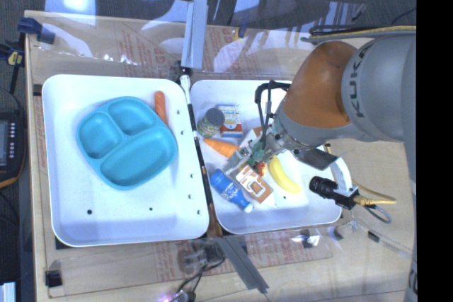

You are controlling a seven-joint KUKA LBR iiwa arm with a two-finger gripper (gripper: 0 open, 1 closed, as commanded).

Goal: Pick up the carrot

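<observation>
Orange carrot (220, 148) is seen lying in the right bin (322, 217), near that bin's left wall, its thicker end toward the centre and its tip toward the left. It is flanked above by a small round can (210, 123) and below by a blue bottle (231, 190). The gripper (259, 154) is located just to the right of the carrot, low over the clutter in the middle of the bin; the carrot is not seen between its fingers, and a small gap is observed between carrot and gripper. Whether the claw is released or clenched cannot be told.

Counts, right bin: one carrot, one can, one blue bottle, one yellow banana (284, 176) right of the gripper, one small printed carton (230, 119) beside the can, one flat brown-and-white packet (252, 182) under the gripper.

Counts, left bin (64, 208): one blue divided plate (127, 141) with three compartments, and one second, slimmer orange-red item (161, 107) resembling a carrot, lying upright just beside the plate's upper right edge, well apart from the gripper.

Two bins are counted in all, side by side and touching along the middle.
</observation>
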